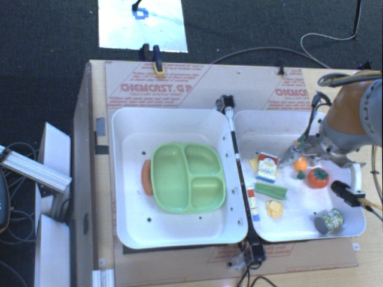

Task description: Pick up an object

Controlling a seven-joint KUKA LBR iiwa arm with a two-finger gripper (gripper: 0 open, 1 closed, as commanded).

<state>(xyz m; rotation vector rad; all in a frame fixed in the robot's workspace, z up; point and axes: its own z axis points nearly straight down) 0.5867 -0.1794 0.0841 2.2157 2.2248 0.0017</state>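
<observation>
Small orange object [300,165] lies in the right bin [353,223], just left of the tomato [318,177]; gripper [297,155] directly above-left of tomato, finger state indeterminable.

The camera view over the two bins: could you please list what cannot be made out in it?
- Gripper: in the camera view, too small and blurred to tell its finger state.
- Orange object: partly hidden behind the green tray.
- Arm: cut off by the right edge.
- Small carton: label too small to read.

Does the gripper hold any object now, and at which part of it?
It cannot be told: the gripper is low beside a small orange object in the right bin, with no visible grasp.
</observation>
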